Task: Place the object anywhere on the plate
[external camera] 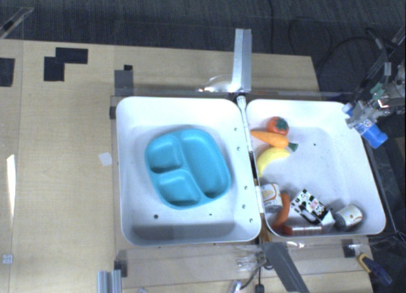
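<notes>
The wooden surface holds two bins. The toy banana looks light and smooth; grab its middle. I cannot tell how the gripper stands.

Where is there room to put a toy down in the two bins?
The blue plate has three bare compartments. In the right bin, the middle and right side are free, between the banana and the tool. The bottom edge is crowded with toys.
</notes>
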### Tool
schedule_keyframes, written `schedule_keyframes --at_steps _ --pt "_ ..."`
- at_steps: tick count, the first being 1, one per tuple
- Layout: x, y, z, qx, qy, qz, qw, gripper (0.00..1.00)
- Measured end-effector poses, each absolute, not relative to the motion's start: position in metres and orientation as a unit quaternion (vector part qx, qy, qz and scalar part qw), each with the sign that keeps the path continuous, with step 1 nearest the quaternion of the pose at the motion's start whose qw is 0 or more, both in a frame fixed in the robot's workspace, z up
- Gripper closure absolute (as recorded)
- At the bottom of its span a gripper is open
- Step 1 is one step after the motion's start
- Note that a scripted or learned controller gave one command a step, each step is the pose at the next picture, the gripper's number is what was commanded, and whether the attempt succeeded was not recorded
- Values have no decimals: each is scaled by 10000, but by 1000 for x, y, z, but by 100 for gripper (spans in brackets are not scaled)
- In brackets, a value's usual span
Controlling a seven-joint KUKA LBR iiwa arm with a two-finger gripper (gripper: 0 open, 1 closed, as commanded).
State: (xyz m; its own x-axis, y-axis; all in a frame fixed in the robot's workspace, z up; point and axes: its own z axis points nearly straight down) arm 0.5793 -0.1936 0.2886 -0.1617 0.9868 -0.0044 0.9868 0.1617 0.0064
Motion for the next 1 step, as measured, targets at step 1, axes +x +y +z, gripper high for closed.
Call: schedule_keyframes --at_steps 1 --pt "657 -140 221 6152 7884 13 27 100"
